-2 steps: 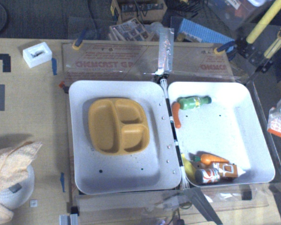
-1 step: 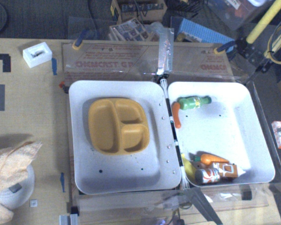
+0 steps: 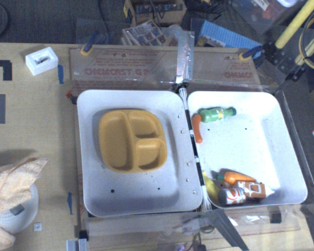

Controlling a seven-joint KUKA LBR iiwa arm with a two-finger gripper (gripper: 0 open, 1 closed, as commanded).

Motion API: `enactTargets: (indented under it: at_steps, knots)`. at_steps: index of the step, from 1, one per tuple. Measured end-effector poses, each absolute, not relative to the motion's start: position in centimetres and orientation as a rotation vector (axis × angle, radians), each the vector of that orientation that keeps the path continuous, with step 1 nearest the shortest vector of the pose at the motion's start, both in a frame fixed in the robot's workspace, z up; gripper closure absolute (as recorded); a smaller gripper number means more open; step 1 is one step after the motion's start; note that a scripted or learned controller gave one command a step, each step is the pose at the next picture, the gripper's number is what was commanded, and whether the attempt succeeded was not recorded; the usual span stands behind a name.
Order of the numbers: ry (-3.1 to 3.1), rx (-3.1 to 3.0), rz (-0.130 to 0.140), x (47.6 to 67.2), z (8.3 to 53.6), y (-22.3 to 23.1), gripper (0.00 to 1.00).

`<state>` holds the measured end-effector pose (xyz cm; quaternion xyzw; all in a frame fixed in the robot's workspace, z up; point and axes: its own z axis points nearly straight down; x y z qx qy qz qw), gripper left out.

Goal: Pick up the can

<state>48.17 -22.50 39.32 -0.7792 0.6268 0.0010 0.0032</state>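
From left to right, a yellow divided plate (image 3: 132, 139) sits in the left bin (image 3: 89, 192), and the can (image 3: 239, 192) lies on its side, untouched, in the right bin's (image 3: 282, 140) near corner beside a carrot (image 3: 238, 177), so picking has not begun.
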Motion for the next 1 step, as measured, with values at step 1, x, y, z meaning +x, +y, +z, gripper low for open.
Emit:
enactTargets:
  at_steps: [1]
  knots:
    - [1.453,-2.781,0.014,48.05,26.89,-21.03,1.0]
